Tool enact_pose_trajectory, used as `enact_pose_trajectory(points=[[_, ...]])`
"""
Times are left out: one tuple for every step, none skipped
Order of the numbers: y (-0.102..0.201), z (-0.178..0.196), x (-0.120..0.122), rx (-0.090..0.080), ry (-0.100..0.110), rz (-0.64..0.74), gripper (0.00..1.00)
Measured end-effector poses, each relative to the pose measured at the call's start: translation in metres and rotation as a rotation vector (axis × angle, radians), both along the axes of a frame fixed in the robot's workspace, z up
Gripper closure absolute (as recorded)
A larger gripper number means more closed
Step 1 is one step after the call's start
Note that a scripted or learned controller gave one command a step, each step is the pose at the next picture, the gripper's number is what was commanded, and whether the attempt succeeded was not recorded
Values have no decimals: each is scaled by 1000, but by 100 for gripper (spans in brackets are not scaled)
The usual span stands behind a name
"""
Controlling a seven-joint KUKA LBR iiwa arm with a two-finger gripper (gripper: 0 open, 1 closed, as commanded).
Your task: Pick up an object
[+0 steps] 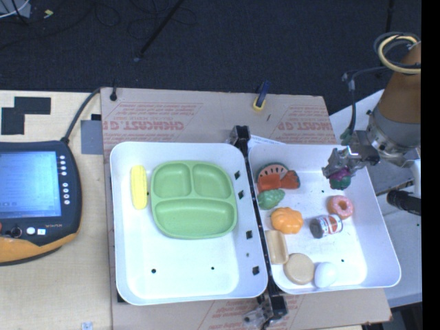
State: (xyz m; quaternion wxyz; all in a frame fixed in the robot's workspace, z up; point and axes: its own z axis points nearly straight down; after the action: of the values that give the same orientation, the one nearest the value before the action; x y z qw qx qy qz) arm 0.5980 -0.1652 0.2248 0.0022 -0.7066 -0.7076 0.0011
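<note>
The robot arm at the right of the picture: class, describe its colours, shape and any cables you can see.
The arm is a thick rounded column, orange above and grey lower down. A yellowish cable loop sits at its top, and a dark cable curves down its left side. Its small hand is grey metal.

- The arm (399, 102) comes in from the right, its orange band up.
- The hand (342, 167) points down-left, with a small dark purple-green thing between its fingers.

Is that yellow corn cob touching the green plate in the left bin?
Apart. The camera view shows a plain strip of white bin floor between the corn cob and the green plate.
</note>
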Motion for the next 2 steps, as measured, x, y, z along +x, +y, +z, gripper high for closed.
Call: enact_pose_trajectory(points=[[44, -10, -32, 1, 5, 1, 100], [88, -17, -55, 0, 4, -1, 100]])
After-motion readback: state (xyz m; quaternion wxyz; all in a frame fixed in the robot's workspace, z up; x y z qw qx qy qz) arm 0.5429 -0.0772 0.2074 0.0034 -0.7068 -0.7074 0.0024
